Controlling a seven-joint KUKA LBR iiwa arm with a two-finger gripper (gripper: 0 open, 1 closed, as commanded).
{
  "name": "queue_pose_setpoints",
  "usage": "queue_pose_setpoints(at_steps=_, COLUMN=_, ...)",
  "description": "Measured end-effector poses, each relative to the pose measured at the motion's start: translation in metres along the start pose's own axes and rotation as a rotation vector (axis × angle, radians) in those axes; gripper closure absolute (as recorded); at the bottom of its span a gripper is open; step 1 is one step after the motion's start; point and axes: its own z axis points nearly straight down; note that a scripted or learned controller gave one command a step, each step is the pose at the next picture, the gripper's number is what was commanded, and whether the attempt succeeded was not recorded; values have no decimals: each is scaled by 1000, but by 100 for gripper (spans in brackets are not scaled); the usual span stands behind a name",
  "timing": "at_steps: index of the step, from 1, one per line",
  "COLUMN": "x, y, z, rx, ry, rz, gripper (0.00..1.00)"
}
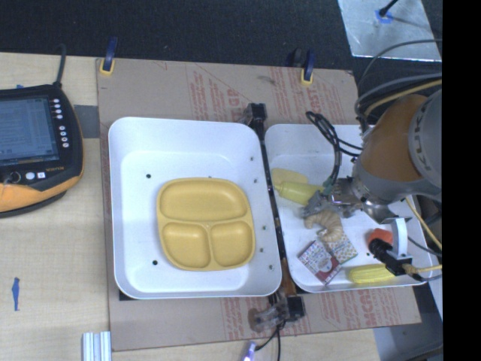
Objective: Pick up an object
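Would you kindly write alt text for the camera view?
The arm's gripper hangs over small items in the right bin, near a yellow object. The left bin holds a yellow divided tray.

Arm: grey casing, rounded.
Band: broad, orange, above the wrist.
Cables: black, looping beside the wrist.

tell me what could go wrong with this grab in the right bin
The gripper sits low over a tight cluster: a yellow banana-shaped toy, a tan crumpled item and a checkered packet. It may close on two things, or nudge them and catch nothing. The black cable looping over the right white bin could snag as the arm lifts.
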Motion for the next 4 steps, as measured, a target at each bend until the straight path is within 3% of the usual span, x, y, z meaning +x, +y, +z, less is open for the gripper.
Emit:
queue_pose_setpoints(at_steps=1, x=1, y=16, z=0, rx=0, ry=-1, rz=-2, gripper=0)
queue_pose_setpoints(at_steps=2, x=0, y=15, z=-10, rx=2, ry=-1, rz=-4, gripper=100)
queue_pose_setpoints(at_steps=3, x=0, y=15, z=-10, rx=3, ry=-1, rz=-4, gripper=0)
queue_pose_setpoints(at_steps=4, x=-6, y=-19, z=1, rx=5, ry=0, rz=0, gripper=0)
